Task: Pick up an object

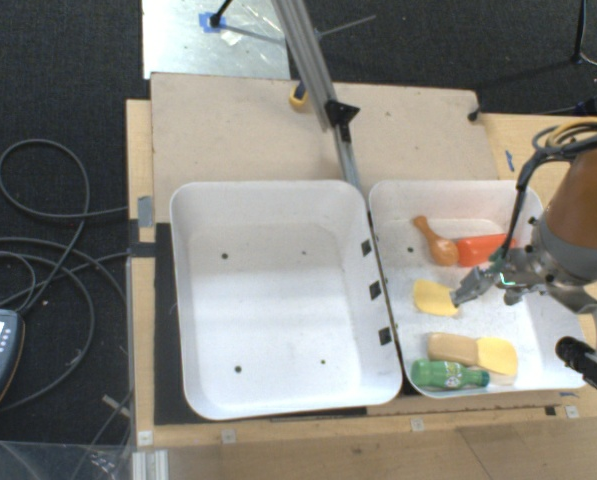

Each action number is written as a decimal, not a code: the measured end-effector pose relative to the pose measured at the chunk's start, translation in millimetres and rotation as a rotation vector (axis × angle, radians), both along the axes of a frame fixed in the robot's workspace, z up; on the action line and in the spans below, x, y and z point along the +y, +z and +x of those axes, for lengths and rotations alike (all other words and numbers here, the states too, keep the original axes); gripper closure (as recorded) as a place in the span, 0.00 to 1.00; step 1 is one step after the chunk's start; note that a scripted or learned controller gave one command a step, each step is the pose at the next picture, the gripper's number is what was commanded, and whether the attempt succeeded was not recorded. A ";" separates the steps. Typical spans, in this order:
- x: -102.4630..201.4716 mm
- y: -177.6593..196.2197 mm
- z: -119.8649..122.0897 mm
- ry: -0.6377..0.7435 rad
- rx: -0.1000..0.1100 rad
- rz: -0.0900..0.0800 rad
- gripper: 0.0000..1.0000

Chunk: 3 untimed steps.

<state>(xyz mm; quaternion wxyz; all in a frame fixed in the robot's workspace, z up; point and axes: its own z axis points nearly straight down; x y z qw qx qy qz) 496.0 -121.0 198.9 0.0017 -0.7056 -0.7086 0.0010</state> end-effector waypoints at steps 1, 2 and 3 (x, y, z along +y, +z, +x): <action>0.1 2.0 1.1 -0.003 -0.005 -0.001 0.00; -3.0 -57.6 7.2 -0.004 0.001 0.000 0.00; -2.6 -110.1 6.5 -0.004 0.001 0.001 0.00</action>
